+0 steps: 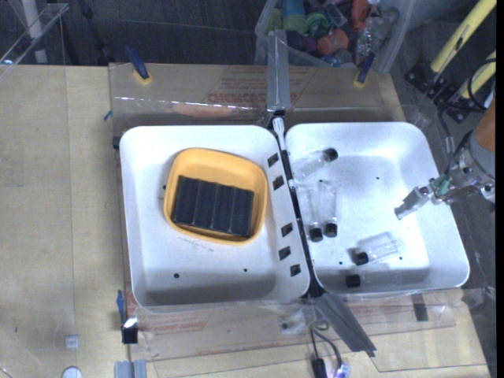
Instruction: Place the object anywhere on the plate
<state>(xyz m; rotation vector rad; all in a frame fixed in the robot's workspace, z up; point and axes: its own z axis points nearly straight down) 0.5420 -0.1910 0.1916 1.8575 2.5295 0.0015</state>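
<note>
A yellow plate (175,173) lies in the left bin (146,270). A dark ribbed rectangular block (216,205) rests flat on the plate, covering most of its middle. My gripper (411,203) hangs over the right side of the right bin (409,144), far from the plate. Nothing shows in it. A clear vial with a black cap (378,248) lies just left of and below the gripper.
More clear black-capped vials (321,203) lie along the right bin's left side, and one (319,160) lies farther back. A raised divider (285,203) separates the bins. A clear box of colourful toys (331,10) stands behind the bench.
</note>
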